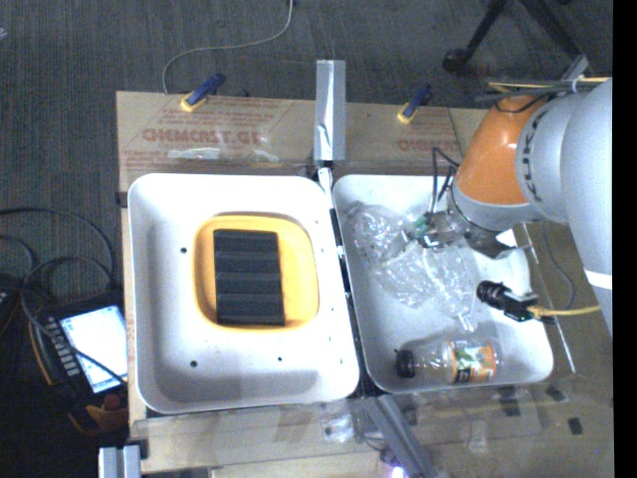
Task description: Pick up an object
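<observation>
The likeliest thing to be picked is the crumpled clear plastic wrap [418, 267], a glossy, wrinkled heap lying in the middle of the right bin [537, 366], spreading toward that bin's far-left corner. A second candidate, a clear plastic bottle [448, 360] with a dark cap and an orange label, lies on its side along the near edge of the same bin.

The gripper [430, 229] hangs over the far part of the right bin, right at the upper edge of the wrap, and whether it touches the plastic I cannot tell. The wrist and cables hide its tip, so I cannot tell how the claw stands either. Nothing is visibly lifted: both wrap and bottle rest on the bin floor, so the pick seems not yet made, and the grasp and lift are left.

The left bin [149, 267] holds a yellow tray [204, 257], rounded and smooth, with a black ribbed block [249, 277] set in it, near the bin's centre. Both bins are shallow, white and smooth with rounded corners, sitting side by side on the bench [149, 118].
</observation>
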`<state>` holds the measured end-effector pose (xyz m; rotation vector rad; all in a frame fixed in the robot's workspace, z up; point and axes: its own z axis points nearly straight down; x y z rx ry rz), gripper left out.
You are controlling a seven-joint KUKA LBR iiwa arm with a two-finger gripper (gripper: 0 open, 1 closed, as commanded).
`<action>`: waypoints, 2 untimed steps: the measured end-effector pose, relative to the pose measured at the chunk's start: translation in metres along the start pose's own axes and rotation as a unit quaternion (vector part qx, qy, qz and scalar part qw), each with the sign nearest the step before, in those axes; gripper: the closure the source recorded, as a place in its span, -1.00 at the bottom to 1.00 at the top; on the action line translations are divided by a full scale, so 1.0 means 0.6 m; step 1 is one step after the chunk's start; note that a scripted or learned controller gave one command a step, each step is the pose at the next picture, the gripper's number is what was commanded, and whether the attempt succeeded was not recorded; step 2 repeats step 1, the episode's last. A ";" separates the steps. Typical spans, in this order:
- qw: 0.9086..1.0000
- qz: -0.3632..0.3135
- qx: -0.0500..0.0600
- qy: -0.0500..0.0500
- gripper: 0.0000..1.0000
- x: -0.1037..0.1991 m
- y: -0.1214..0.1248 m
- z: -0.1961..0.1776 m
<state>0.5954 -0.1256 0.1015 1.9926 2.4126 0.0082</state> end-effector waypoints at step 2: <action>1.000 -0.023 0.006 0.003 1.00 0.083 0.046 -0.137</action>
